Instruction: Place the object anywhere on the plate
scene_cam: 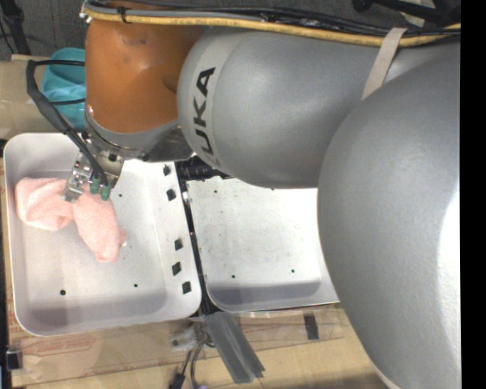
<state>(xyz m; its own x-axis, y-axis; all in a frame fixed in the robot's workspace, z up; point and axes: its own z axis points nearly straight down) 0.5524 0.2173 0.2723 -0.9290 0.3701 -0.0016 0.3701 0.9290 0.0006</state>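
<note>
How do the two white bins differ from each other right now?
The left bin holds a crumpled pink cloth, and the hand is down at that cloth; the right bin shows a bare speckled floor. The left bin is almost wholly in sight, while the grey arm covers much of the right bin. Both are shallow, white and round-cornered.

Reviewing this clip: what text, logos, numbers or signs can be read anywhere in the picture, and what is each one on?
"UKA" in dark letters on the grey arm, at about; it runs sideways, and the brand's first letter is hidden behind the orange band.
A faint reddish mark on the bench below the left bin is too blurred to read.
No other text is legible.
</note>
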